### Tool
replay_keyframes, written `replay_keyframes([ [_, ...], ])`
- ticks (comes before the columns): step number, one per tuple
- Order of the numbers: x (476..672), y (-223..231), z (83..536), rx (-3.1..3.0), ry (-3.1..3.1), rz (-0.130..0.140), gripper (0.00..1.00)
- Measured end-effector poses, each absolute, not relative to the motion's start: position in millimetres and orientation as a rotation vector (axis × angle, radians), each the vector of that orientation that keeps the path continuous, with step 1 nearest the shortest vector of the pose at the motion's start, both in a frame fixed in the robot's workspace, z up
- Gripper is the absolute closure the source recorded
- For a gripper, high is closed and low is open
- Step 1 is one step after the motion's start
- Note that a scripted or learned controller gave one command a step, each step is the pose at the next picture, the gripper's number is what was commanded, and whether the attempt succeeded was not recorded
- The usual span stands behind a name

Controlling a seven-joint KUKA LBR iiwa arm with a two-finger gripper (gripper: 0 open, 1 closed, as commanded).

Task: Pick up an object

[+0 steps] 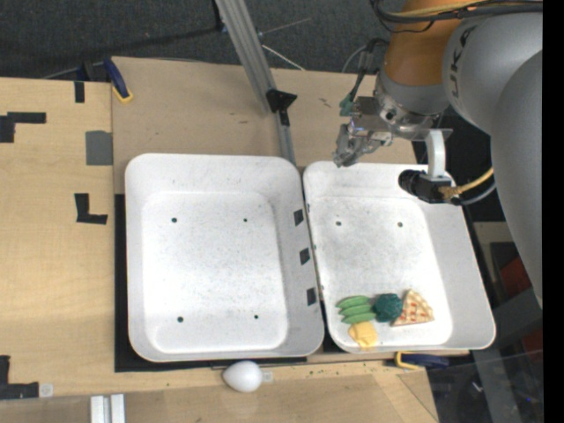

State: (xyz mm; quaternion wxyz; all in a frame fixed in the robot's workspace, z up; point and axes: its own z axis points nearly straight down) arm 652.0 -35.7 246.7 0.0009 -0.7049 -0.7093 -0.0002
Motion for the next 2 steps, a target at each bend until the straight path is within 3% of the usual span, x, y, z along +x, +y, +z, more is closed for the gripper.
replay_keyframes([
  [2,636.0,62.8,229.9,-2.213,-2.226,0.002,1.00],
])
